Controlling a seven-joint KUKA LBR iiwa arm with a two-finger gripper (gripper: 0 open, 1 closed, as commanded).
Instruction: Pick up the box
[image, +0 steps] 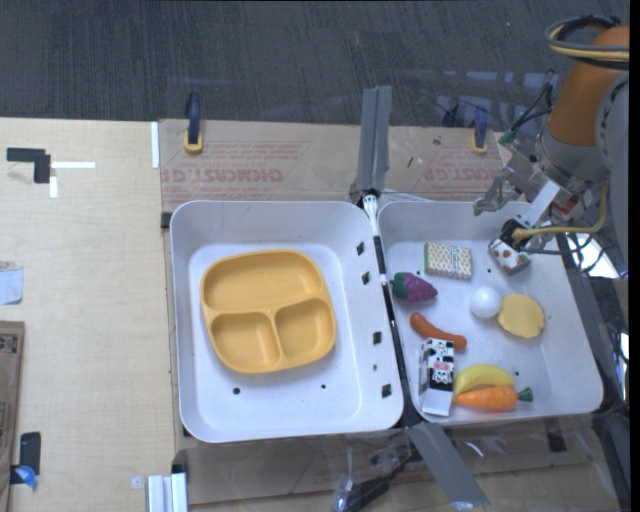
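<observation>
A small flat box (447, 260) with a pale green and yellow pattern lies in the back middle of the right bin (585, 345). A white carton (437, 375) with black cow patches lies near that bin's front left corner. My gripper (500, 196) hangs over the bin's back right edge, above and to the right of the flat box and clear of it. Nothing shows in its grasp.
The right bin also holds a purple eggplant (413, 287), a white ball (484, 301), a yellow round piece (521, 316), a red sausage (437, 327), a banana (483, 377), a carrot (490, 398) and a small red-and-white item (510, 258). A yellow divided plate (268, 308) sits in the left bin.
</observation>
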